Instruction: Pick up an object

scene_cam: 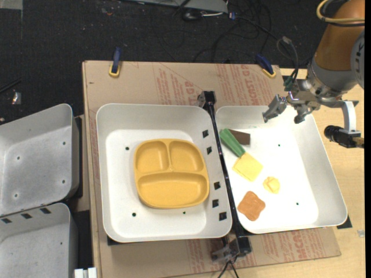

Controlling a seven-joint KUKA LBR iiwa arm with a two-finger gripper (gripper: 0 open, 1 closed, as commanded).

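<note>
The right bin holds a green stick-shaped piece, a dark brown block beside it, a pale yellow square slab, a small yellow lump and an orange-brown flat piece. My gripper hangs over the bin's far right corner, well above and to the right of these pieces. Its two fingers are spread apart with nothing between them.
The left bin holds a yellow divided tray. A black divider runs between the bins. Two blue clamps pin the cardboard base at the back. White bin lids lie off the bench to the left.
</note>
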